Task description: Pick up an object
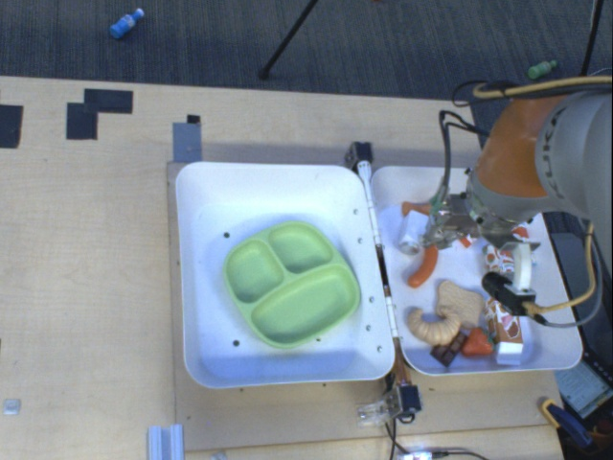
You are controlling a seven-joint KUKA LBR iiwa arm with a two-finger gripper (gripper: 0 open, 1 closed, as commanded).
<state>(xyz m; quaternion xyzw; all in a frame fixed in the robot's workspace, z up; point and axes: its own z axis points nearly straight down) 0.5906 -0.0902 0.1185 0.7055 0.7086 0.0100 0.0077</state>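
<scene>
Objects for picking lie heaped in the right bin (565,353), none singled out by the task: an orange sausage-shaped toy (422,265) leaning near the bin's left wall, a tan bread-like piece (460,302) below it, a pale curved pastry (434,327) at the lower left of the heap, a dark brown block (446,352) and a small red piece (478,344) near the bottom rim, and a patterned carton (505,320) toward the right. From the overhead camera, the arm (560,156) comes in from the right and hangs low over the upper part of this bin, its gripper (450,228) sitting just above the top end of the orange toy. Whether anything is between the fingers, or how wide they stand, cannot be told at this slant and size. The left bin (206,353) bears a green divided tray (292,283), well apart from the arm. As a judgement, the step in hand is the descent or closing over a chosen item, probably the orange toy. The next move calls for a firm close on one piece without dragging its neighbours, then a straight lift clear of the bin wall.
</scene>
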